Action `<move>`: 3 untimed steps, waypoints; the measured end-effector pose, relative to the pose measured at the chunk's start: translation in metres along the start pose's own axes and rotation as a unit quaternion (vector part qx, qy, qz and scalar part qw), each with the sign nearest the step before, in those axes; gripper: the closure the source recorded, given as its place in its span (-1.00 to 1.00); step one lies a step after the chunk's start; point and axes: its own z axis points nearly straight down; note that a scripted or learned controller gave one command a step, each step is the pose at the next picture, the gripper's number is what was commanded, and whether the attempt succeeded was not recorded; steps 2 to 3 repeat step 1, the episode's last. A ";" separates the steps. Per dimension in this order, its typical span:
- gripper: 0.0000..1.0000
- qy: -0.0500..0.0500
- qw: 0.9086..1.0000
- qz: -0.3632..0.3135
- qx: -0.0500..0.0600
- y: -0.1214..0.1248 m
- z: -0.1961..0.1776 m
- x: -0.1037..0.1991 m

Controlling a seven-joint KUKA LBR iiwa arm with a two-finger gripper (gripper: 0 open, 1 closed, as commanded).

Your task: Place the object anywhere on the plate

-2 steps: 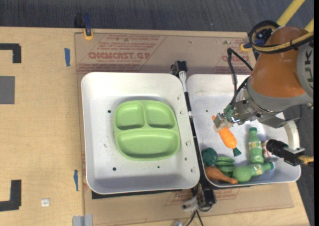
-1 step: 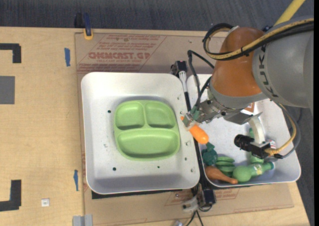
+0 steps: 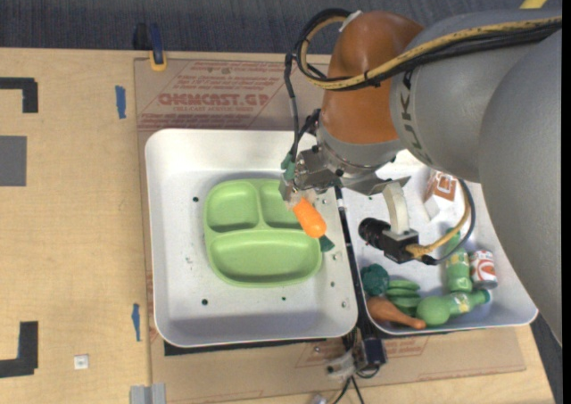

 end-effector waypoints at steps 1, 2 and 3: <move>-1.00 -0.001 1.000 0.001 0.001 -0.001 0.001 -0.002; -1.00 -0.001 1.000 0.001 0.001 -0.001 0.001 -0.002; -1.00 -0.001 1.000 0.001 0.001 -0.001 0.001 -0.002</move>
